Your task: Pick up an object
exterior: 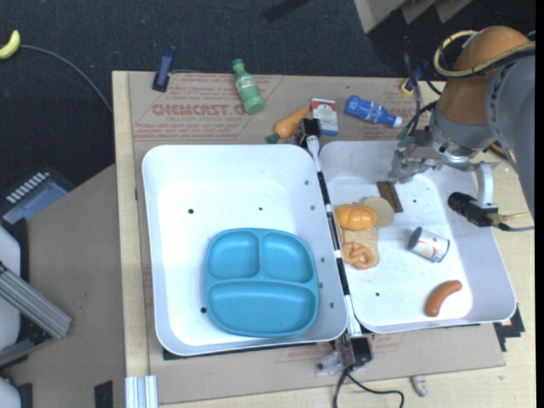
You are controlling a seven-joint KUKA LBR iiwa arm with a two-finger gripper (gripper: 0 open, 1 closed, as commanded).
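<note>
My gripper (403, 167) hangs over the far part of the right bin (476, 300), coming in from the right. Just below it and slightly left lies a small brown block (389, 196), next to a pale beige disc (379, 212). An orange pumpkin-shaped toy (355, 218) sits by the bin's left wall, with a tan pretzel-like piece (359, 254) in front of it. A small silver can (428, 246) lies on its side in the middle. A reddish sausage (443, 297) rests near the front right corner.
The left bin (170, 228) holds a blue divided plate (260, 280). On the cardboard behind the bins lie a green bottle (248, 87), a blue bottle (372, 111), a small carton (324, 116), an orange carrot toy (291, 123) and a dark blue item (162, 69).
</note>
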